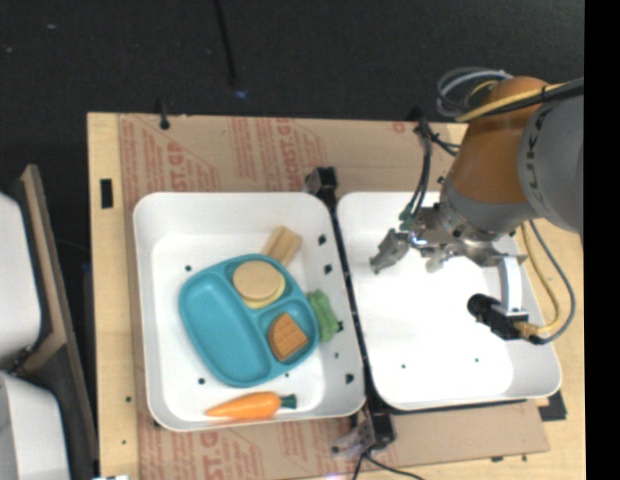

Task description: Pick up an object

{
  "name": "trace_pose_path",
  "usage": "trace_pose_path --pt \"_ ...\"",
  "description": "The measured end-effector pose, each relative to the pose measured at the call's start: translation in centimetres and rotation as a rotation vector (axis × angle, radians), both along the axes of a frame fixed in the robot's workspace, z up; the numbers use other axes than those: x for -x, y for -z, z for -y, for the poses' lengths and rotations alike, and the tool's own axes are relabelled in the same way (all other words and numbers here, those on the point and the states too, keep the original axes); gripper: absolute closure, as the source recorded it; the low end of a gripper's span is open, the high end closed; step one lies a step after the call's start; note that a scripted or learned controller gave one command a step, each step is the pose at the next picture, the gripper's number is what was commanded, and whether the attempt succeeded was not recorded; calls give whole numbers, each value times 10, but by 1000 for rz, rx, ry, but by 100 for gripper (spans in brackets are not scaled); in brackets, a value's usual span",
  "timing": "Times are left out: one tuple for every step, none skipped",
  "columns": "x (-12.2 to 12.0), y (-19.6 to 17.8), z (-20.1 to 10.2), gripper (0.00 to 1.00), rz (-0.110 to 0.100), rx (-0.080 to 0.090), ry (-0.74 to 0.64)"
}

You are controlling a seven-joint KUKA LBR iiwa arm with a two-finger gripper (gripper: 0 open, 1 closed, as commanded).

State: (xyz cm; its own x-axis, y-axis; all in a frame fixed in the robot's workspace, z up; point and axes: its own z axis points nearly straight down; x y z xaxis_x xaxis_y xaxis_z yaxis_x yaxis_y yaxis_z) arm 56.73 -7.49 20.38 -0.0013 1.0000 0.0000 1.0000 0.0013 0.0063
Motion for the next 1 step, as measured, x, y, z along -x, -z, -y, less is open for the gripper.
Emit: trace_pose_path --pt "-2 3 -15 0 -6 0 1"
